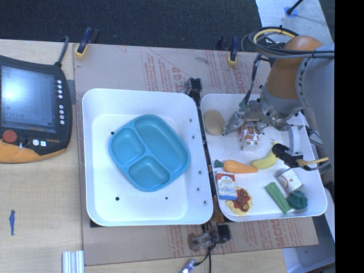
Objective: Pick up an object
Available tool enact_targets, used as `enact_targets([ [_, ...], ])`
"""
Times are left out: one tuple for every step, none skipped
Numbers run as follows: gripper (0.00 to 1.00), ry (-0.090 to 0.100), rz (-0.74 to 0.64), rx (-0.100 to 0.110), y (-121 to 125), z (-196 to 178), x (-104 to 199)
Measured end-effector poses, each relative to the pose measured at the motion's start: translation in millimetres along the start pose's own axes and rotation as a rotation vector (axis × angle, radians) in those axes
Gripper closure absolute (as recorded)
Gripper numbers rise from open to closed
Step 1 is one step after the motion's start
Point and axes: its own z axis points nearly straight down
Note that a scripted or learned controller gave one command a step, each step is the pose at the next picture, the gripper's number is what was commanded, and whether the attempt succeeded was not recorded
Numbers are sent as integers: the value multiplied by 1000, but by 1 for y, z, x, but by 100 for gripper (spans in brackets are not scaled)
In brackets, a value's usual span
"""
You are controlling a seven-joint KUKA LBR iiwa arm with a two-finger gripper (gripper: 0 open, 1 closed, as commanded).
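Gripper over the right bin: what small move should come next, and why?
Probably a short straight descent. The gripper sits directly above a small red-and-white carton in the right bin, with the carrot and banana lying a little apart, so the carton looks like the nearest target.

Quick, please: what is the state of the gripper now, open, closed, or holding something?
Gripper: over the small carton in the right bin; open or closed cannot be told.
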Motion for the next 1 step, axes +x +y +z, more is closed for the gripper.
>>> enact_targets([
  [0,0,0,0,22,0,17],
])
